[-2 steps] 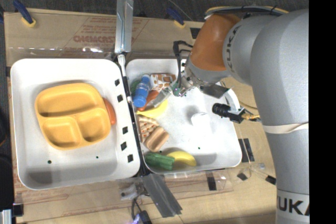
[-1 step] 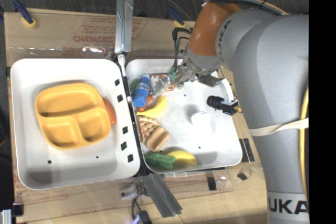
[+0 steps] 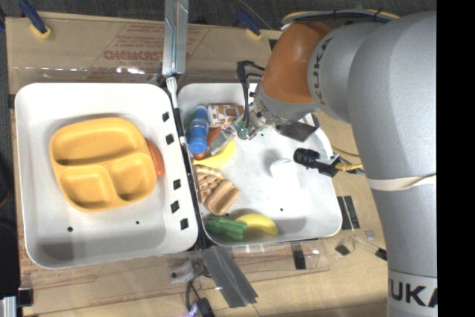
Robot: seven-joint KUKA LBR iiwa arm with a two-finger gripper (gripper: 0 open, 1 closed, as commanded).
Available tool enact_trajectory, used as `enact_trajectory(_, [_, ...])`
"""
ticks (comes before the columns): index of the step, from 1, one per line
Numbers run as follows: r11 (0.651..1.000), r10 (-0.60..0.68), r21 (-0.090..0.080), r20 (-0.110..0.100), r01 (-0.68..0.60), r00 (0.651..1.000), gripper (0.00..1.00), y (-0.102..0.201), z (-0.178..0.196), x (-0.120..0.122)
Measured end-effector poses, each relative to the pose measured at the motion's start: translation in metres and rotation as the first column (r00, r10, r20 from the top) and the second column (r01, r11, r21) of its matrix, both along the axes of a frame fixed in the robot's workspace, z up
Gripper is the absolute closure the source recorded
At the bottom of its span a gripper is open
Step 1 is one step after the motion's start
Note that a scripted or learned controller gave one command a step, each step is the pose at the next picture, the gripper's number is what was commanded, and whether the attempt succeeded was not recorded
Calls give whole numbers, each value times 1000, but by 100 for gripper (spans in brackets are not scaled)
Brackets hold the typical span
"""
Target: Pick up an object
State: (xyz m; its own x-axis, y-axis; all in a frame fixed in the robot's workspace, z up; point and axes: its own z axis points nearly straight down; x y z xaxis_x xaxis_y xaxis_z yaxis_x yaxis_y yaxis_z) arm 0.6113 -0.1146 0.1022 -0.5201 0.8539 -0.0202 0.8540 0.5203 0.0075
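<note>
Looking down on the counter (image 3: 96, 33), I see the arm (image 3: 386, 85) reaching in from the right over the right bin (image 3: 326, 211), with the tool (image 3: 243, 131) low near the upper left part of that bin. From this angle I cannot tell if the tool is wide or narrow, because the orange wrist band (image 3: 293, 67) and the grey body hide most of it. The things to pick lie along the left side of the right bin: a blue bottle (image 3: 198, 131) near the divider, a printed packet (image 3: 223, 113) just beside it, a yellow piece (image 3: 220, 154) below them, a hot dog toy (image 3: 221, 197) lower down, and a banana (image 3: 258, 224) touching a green vegetable (image 3: 225, 227) at the bottom wall. The left bin (image 3: 44, 234) holds a yellow divided tray (image 3: 100, 163). I judge that the step in hand is the approach to a grasp, aimed at the crowded group around the blue bottle and the packet. Nothing is visibly between the tool's tips, so I do not count any object as taken yet. The next move, I think, calls for a careful descent on one single thing, since the neighbours lie very near and could be pushed aside, and then a straight lift to check the hold.
</note>
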Motion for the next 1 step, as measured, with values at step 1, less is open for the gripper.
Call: enact_trajectory(1, [1000, 11, 14, -21, -11, 1000, 0, 11, -13, -16])
